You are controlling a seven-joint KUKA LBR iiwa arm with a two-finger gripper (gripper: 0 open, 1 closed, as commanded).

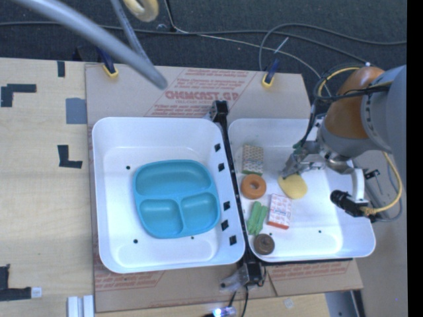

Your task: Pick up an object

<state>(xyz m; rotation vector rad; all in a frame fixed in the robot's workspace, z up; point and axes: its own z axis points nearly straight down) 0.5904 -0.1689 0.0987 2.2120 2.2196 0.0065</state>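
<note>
Low in the right bin (344,243) sits the claw (295,169), reaching in from the right on the grey arm (390,111) with its orange band (350,104); whether its tips are apart or together I cannot tell, since they blur into the yellow object (293,186) directly beneath them; the claw appears to touch the top edge of that yellow, rounded piece, but nothing shows clearly between its tips.

Several small things lie in the right bin, mostly along its left side; a pale patterned block (252,158) lies nearest the far wall; just below it is an orange ring like a doughnut (253,187); the yellow object lies to the right of the ring, near it but apart; below the ring lies a green piece (257,217), and just beside that, to its right, a white and red packet (279,211); a brown round item (264,244) sits nearest the front wall, just under the green piece.

Beside it, the left bin (112,144) holds a blue divided tray (176,198) lying flat near its middle; both bins rest on a cardboard sheet (198,88) laid over the wooden surface (39,197); black clips join the bins along the shared wall.
</note>
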